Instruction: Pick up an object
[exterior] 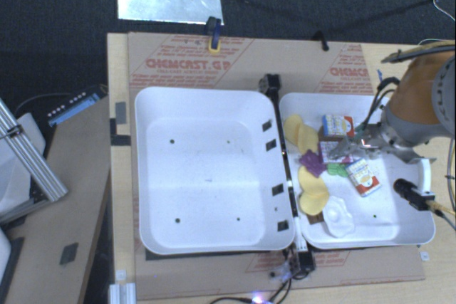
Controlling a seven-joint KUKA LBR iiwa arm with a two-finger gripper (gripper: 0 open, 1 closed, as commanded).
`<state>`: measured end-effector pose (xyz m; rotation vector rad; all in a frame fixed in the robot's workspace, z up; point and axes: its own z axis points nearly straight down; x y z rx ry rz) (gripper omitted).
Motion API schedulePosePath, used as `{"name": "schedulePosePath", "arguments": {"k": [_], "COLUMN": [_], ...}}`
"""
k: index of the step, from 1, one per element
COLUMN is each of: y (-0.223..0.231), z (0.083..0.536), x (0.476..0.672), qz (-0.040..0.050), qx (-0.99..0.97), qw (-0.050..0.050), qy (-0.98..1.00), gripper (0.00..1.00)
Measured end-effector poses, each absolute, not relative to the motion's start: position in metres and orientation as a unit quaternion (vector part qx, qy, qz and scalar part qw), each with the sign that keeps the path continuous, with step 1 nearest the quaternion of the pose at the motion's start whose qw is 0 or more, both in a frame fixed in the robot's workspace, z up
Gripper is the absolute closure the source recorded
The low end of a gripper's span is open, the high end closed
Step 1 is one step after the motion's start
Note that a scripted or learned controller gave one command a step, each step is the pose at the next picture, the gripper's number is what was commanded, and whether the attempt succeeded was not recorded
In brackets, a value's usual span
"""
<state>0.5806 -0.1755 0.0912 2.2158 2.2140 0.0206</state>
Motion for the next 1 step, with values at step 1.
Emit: {"name": "schedulePosePath", "arguments": {"k": [1], "y": [-0.1992], "z": [0.0863], "x": [0.5381], "qz": [0.0010], "qx": [0.707], "qw": [0.002], "qy": [0.707], "gripper": [0.00]}}
